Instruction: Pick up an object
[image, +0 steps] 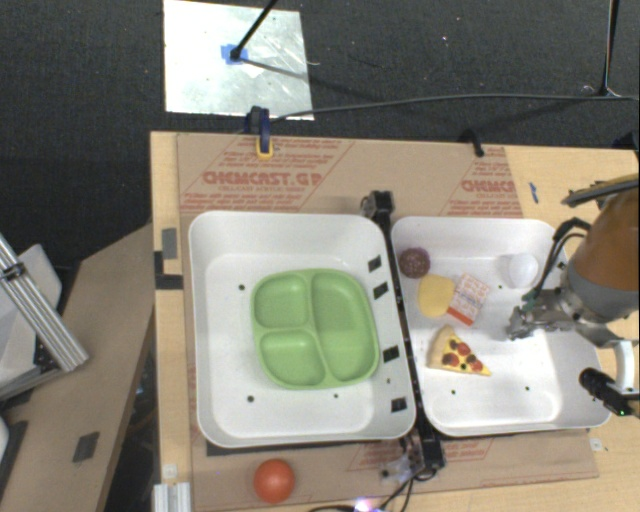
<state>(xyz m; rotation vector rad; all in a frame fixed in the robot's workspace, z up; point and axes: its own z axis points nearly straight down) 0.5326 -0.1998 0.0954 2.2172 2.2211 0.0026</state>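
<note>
Approach is judged to be the step in hand: the pincer (522, 325), its state not discernible, is seen low over the right bin (540, 405) at the frame's right, nothing visibly gripped, and the nearby pizza slice (459, 354) would call for a leftward shift and descent.

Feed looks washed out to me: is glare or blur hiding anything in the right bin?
Camera view: the right bin is bright, so the white ball nearly blends into it; the pizza slice and the yellow piece read clearly; the end effector is soft and dark.
</note>
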